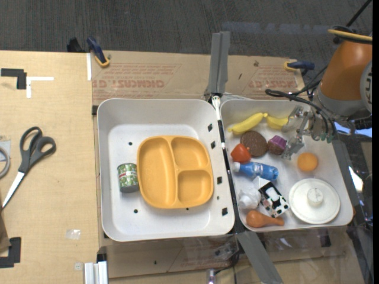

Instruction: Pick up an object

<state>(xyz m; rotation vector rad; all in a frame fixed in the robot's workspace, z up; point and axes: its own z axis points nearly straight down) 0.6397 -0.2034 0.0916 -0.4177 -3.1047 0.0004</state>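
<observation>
My gripper (pixel 298 136) hangs over the back of the right bin (pixel 345 182), open with nothing between its fingers. It sits just right of a purple block (pixel 276 144) and above an orange ball (pixel 307 161). A yellow banana (pixel 248 122) and a second yellow piece (pixel 276 120) lie at the bin's far side. Nearby are a brown disc (pixel 254 142), a red piece (pixel 240 153), a blue bottle (pixel 258 170), a black-and-white cow toy (pixel 273 200), an orange drumstick-shaped toy (pixel 263 219) and a white round lid (pixel 314 200).
The left bin (pixel 112 206) holds a yellow divided plate (pixel 175 171) and a small green-labelled can (pixel 127 177). Scissors (pixel 26 155) lie on the wooden bench at left. A grey divider post (pixel 218 64) rises between the bins at the back.
</observation>
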